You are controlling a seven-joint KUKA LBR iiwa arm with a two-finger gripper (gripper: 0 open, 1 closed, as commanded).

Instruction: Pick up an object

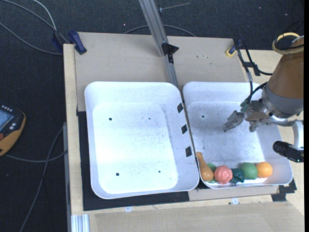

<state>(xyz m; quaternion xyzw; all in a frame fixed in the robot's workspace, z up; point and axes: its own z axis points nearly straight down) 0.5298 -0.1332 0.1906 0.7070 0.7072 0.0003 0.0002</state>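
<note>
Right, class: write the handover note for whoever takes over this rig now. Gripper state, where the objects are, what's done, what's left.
Gripper: open, nothing between its fingers, above the bare middle of the right bin.
Objects: all along the right bin's near edge, in a row: orange gourd-shaped piece, pink ball, green ball, orange ball.
Left bin: holds none of them.
Done: no pick yet.
Left: move to the row, close on one object, lift.

Two shallow white plastic bins are counted on the bench: a left bin (96, 100) and a right bin (212, 88). Five small toy items are counted along the right bin's near edge: one orange elongated piece (204, 168), one pink round piece (222, 173), one teal piece (238, 176), one green round piece (249, 170) and one orange ball (264, 168).
</note>
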